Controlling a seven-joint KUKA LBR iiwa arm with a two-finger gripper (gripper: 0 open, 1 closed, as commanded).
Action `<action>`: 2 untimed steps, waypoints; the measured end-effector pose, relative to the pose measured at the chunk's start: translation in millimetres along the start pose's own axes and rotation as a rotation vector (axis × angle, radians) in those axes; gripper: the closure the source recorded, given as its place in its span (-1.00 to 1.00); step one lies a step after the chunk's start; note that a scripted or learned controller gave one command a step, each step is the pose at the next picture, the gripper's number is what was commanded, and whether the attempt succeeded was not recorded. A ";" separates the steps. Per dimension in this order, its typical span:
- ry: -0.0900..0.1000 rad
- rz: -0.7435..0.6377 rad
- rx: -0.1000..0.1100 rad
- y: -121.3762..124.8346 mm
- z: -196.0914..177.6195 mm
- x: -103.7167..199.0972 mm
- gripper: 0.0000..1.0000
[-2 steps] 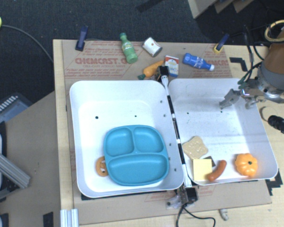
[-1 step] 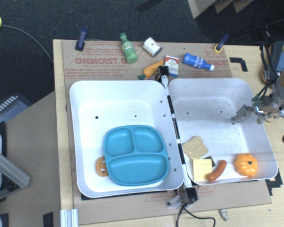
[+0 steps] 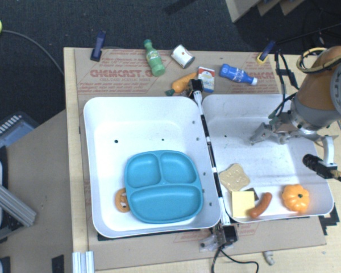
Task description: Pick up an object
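Note:
My gripper point(image 3: 268, 139) hangs low over the upper middle of the right bin point(image 3: 238, 110), its fingers spread open with nothing between them. The grey arm with its orange band point(image 3: 321, 90) comes in from the right. Along the same bin's near side lie a tan cracker point(image 3: 234, 178), a yellow cheese block point(image 3: 242, 201), a red sausage point(image 3: 260, 205) and an orange pumpkin point(image 3: 295, 198). All of them lie well below the gripper and apart from it.
The left bin point(image 3: 102, 129) holds a blue divided plate point(image 3: 162, 185) with a small pretzel point(image 3: 121, 200) at its left edge. Behind the bins lie a green bottle point(image 3: 154, 58), a white can point(image 3: 182, 56), a carton point(image 3: 205, 78) and a blue bottle point(image 3: 237, 74).

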State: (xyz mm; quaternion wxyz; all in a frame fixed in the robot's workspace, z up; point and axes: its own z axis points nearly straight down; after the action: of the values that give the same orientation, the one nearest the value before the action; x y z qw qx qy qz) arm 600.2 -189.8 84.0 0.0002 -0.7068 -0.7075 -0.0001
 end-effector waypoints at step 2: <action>-0.001 0.000 -0.003 -40.9 -76.8 32.1 -1.00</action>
State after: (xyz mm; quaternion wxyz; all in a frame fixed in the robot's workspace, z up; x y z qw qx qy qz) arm 559.2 -157.7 160.8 -0.0014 -0.7066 -0.7076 -0.0009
